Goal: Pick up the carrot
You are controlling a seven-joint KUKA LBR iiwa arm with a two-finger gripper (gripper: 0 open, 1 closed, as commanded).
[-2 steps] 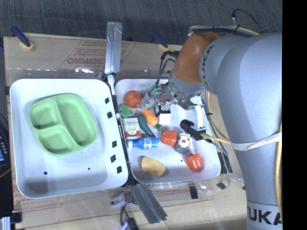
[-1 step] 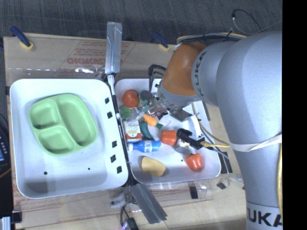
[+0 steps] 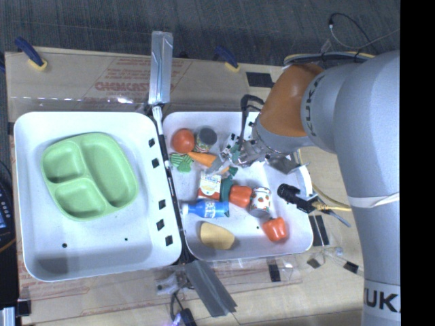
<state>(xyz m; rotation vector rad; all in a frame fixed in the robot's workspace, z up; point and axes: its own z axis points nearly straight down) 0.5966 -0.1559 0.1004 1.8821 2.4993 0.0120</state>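
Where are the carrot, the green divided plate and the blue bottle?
carrot (image 3: 201,159): camera view, middle of its orange body, right bin.
green divided plate (image 3: 88,174): camera view, ridge between its compartments, left bin.
blue bottle (image 3: 209,210): camera view, middle of its body, right bin.

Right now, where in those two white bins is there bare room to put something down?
Left bin: bare floor along the front and right of the green divided plate. Right bin: crowded; carrot, tomato, blue bottle and other toys fill the middle, gripper among them.
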